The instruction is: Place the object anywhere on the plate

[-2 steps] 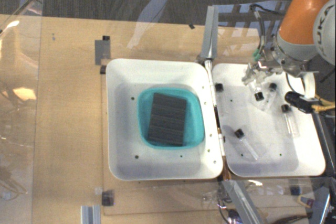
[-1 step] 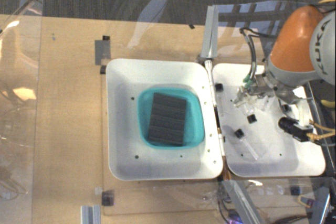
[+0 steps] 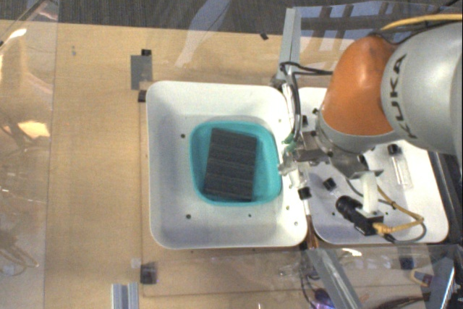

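Note:
A teal square plate (image 3: 269, 155) lies in the middle of the left white bin (image 3: 170, 177). A dark grey ribbed rectangular object (image 3: 231, 164) rests flat on the plate, a little left of its centre. My gripper (image 3: 291, 159) hangs under the orange-banded wrist (image 3: 358, 94), over the ridge between the two bins. It stands just off the plate's right rim, apart from the dark object. The wrist hides most of it from above.
The right white bin (image 3: 412, 221) lies under the arm, with black cabling and a yellow-tipped connector (image 3: 376, 226) over it. A metal post (image 3: 289, 40) stands behind the bins. Wooden bench stretches to the left, with a clear panel at its far-left edge.

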`<state>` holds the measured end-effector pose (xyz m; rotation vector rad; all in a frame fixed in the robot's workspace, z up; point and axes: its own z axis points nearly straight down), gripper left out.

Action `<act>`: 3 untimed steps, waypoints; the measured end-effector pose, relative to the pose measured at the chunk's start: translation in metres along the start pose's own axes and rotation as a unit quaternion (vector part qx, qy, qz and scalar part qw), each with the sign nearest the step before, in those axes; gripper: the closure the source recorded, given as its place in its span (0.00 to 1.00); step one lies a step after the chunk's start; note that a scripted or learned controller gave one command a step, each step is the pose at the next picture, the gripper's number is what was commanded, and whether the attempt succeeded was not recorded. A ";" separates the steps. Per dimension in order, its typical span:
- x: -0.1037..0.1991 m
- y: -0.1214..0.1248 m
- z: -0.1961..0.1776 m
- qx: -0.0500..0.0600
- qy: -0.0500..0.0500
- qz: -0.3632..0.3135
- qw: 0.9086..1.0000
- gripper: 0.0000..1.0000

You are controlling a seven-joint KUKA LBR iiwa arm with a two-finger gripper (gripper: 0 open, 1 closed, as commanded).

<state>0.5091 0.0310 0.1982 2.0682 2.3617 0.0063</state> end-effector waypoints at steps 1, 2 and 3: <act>0.000 0.000 0.000 0.000 0.000 0.000 1.000 0.00; 0.000 0.000 0.000 0.000 0.000 0.000 1.000 0.00; 0.060 0.076 0.003 -0.001 0.000 -0.014 1.000 0.00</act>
